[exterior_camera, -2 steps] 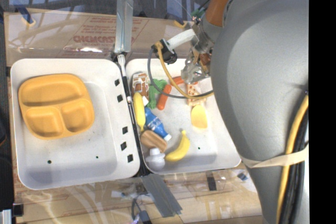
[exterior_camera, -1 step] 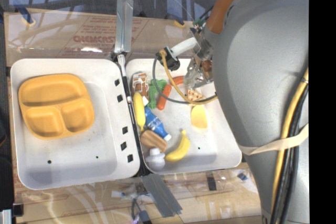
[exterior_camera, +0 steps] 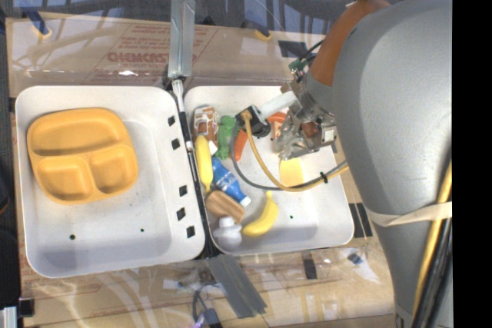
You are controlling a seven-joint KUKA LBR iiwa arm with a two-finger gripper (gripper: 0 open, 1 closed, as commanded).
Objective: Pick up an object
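Observation:
My gripper (exterior_camera: 292, 138) hangs low over the right part of the right bin (exterior_camera: 323, 223), under the orange-banded wrist (exterior_camera: 334, 50). Just below it lies a pale yellow block (exterior_camera: 290, 172). To its left are an orange carrot-like piece (exterior_camera: 241, 143) and a green item (exterior_camera: 226, 133). A banana (exterior_camera: 263, 217) lies near the bin's front. Along the left wall sit a brown packet (exterior_camera: 204, 120), a long yellow piece (exterior_camera: 203, 159), a blue bottle (exterior_camera: 227, 181), a bread-like piece (exterior_camera: 223, 203) and a white item (exterior_camera: 228, 231).
The left bin (exterior_camera: 100, 246) holds a yellow divided tray (exterior_camera: 81, 154). A yellow cable (exterior_camera: 265, 173) loops from the wrist across the right bin. The big grey arm body (exterior_camera: 400, 111) covers the bin's right side. A grey divider bar (exterior_camera: 181, 34) stands behind the bins.

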